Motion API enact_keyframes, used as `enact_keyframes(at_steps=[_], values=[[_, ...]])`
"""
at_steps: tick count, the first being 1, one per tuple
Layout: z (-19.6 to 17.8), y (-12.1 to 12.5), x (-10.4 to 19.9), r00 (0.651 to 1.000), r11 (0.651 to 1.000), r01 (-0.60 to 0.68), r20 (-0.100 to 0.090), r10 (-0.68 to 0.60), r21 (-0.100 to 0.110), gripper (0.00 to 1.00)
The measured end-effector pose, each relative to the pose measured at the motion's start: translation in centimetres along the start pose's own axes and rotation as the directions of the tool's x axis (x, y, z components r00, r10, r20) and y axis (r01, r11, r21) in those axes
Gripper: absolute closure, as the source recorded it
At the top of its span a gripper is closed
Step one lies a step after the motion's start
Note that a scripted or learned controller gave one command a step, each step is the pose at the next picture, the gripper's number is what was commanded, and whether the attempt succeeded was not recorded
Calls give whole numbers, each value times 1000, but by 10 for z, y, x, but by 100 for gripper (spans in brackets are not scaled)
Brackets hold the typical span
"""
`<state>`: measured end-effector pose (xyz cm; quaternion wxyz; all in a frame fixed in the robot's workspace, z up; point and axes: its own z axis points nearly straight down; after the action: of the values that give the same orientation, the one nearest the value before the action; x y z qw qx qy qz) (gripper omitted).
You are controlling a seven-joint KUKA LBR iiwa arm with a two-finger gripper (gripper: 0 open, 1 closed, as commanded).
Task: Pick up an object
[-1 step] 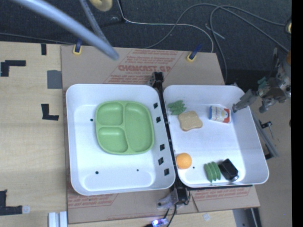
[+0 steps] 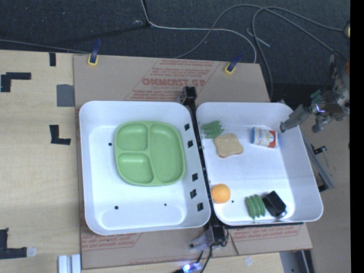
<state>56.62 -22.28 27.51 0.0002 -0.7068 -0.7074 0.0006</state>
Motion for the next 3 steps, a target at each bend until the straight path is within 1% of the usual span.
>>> enact_keyframes(at_steps=[1,3], values=[[44,3,3,1000,1000,1,0,-1,4,0],[171,4,16,1000,1000,1,-2,-1,6,0]])
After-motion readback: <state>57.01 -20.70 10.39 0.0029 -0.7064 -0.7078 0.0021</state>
